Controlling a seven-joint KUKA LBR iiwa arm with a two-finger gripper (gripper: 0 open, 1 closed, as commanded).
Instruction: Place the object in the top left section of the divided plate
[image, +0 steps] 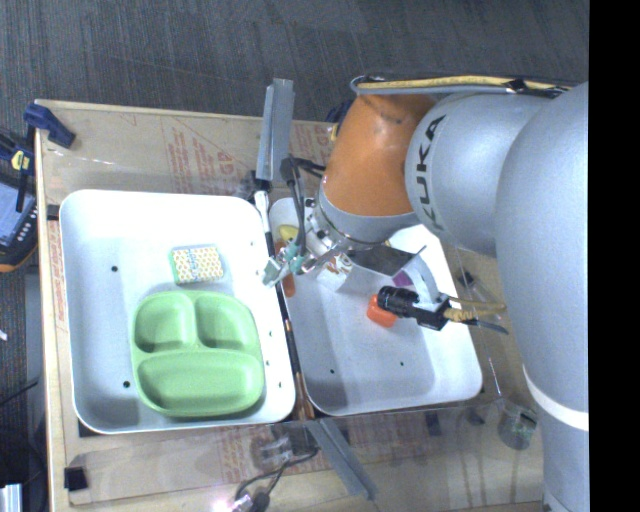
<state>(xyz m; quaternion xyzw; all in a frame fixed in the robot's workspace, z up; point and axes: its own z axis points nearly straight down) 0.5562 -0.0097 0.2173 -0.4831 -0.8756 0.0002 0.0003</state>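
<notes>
One hand (284, 263) at left bin (85, 300) right rim; released or clenched, cannot tell.

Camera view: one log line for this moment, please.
gripper over left bin right rim | green divided plate in that bin | patterned square beside plate, not on it

Pincer (283, 264) is hovering over the adjoining rims of left bin (95, 300) and right bin (360, 370). To its left, patterned square (196, 263) is crowding the top edge of green plate (198, 390). To its right, orange piece (378, 312) is blocking, and the bare floor below that is lying open.
</notes>
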